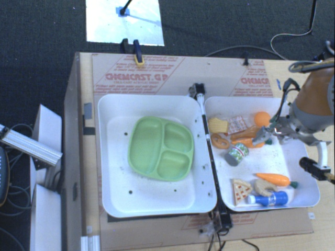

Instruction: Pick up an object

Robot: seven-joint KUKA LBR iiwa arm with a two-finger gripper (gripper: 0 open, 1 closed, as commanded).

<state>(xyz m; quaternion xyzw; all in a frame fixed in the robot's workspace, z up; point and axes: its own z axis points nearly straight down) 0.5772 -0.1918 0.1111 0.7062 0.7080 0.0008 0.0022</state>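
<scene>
Right at the front edge of the right bin (309, 195) lies a blue and white tube (269, 198), with a pizza-slice toy (241, 190) beside it and a brown lump (263, 186) just behind. Next back, a toy carrot (273, 179) sits on its own, the easiest pick from here if the arm wanted room. Further in, a small green-labelled can (237, 153) lies tipped near the divider. Behind that it gets crowded: an orange ball (261, 118), a yellow wedge (219, 125), a ring-shaped piece (221, 140) and an orange strip (246, 135) all packed together. That's where the gripper (267, 134) is, low over the heap's right side. Whether it's spread or closed, I can't tell; the tip blurs into the clutter. My advice: settle on one piece, probably the orange strip, come straight down, and avoid nudging the ball away. The left bin (112, 140) carries a green divided plate (161, 148).
</scene>
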